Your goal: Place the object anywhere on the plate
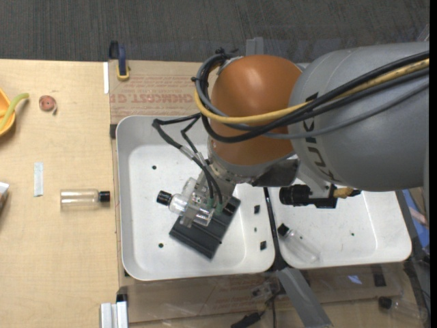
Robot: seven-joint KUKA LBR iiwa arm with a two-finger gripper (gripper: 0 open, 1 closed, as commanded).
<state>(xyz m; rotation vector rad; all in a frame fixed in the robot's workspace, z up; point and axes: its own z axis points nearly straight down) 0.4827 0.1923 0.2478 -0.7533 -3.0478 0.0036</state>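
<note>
The tool (pixel 199 217) sits low in the left bin (pixel 136 251), a clear bottle (pixel 179 202) lying just against it; whether it grips I cannot tell

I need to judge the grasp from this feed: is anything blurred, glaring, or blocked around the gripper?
Camera view: sharp overall, with even light and soft shadows. The arm's orange band blocks much of the left bin. The gripper sits over a clear bottle whose transparency blurs its outline against the white. No strong glare.
</note>
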